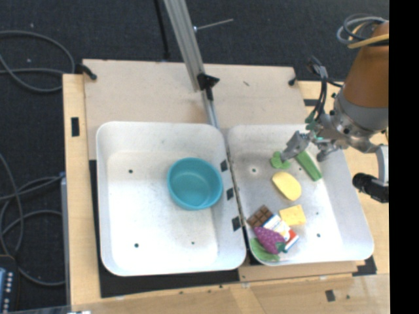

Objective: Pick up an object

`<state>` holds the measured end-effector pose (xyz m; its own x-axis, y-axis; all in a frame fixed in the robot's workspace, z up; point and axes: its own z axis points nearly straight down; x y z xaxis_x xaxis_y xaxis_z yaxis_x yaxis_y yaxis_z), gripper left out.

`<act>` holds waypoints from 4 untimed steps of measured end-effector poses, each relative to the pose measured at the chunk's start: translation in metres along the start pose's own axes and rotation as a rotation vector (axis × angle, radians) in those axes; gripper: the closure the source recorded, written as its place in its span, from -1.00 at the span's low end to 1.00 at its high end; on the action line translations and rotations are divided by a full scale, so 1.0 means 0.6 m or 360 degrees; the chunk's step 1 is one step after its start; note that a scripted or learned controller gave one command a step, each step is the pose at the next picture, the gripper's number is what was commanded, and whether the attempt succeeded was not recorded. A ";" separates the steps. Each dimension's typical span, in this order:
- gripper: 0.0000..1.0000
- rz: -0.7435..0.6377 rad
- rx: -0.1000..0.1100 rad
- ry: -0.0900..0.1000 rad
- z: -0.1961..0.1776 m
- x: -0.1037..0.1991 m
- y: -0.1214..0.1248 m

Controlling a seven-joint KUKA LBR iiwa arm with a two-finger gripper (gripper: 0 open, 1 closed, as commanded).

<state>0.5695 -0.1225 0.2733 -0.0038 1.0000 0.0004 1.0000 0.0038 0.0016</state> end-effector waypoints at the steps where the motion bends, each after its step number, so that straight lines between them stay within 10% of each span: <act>1: -1.00 0.0002 -0.0001 0.0001 0.000 0.000 0.000; 4: -1.00 0.0009 0.0010 -0.0004 0.271 -0.007 -0.003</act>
<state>0.5681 -0.1268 0.1109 0.0019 1.0000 -0.0023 1.0000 -0.0020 -0.0044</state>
